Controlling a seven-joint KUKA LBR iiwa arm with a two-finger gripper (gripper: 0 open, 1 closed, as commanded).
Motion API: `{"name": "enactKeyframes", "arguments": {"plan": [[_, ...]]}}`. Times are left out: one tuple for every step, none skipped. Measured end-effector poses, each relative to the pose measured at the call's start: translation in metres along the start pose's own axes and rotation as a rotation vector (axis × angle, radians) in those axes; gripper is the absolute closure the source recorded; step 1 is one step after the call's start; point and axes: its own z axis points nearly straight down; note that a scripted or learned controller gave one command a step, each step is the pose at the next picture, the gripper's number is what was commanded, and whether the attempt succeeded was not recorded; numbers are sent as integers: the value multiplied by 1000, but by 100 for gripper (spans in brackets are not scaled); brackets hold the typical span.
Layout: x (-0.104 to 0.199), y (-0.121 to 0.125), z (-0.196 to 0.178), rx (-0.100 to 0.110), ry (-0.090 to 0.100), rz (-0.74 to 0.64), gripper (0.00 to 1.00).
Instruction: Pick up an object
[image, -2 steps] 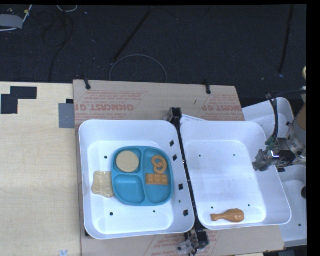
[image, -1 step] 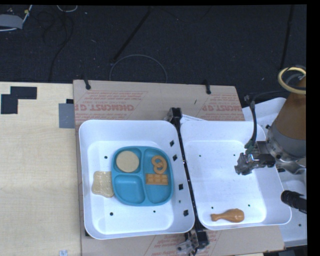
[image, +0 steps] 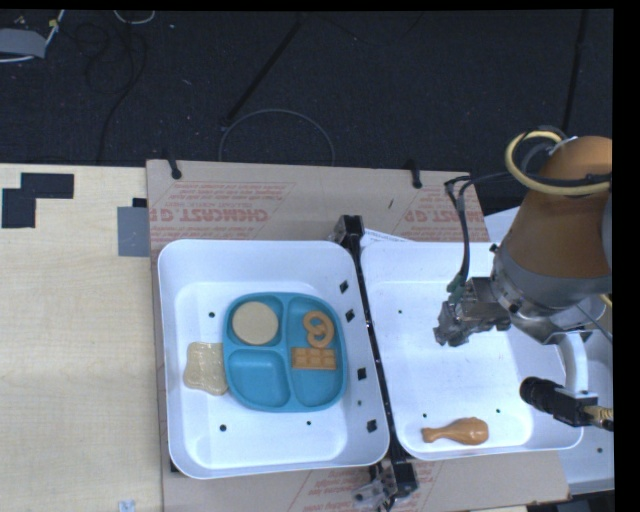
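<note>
Drumstick (image: 456, 432) lay near the front edge of the right bin (image: 420, 300), thick end toward the right, thin end toward the left, touching nothing else. It was a tan toy piece, flat on the white floor.

Above and somewhat behind it, the gripper (image: 452, 328) hung over the middle of that bin, well apart from the drumstick. Whether it was open or closed could not be told; it showed as a dark cluster at the end of the arm (image: 560, 235), and nothing was seen in it. A black cable (image: 466, 240) ran from the arm's base side down to the wrist.

The left bin (image: 190, 300) held a blue tray (image: 262, 385) with compartments. A round tan disc (image: 254, 323) sat in the tray's rear left compartment, a pretzel (image: 318, 328) in the rear right, and a waffle piece (image: 314, 358) just in front of the pretzel. A pale slice of bread (image: 206, 368) lay on the bin floor, touching the tray's left edge.
</note>
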Motion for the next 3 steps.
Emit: {"name": "enactKeyframes", "arguments": {"plan": [[51,11,21,4,0,1,100],[105,14,40,4,-1,2,100],[153,20,47,2,-1,1,100]]}}
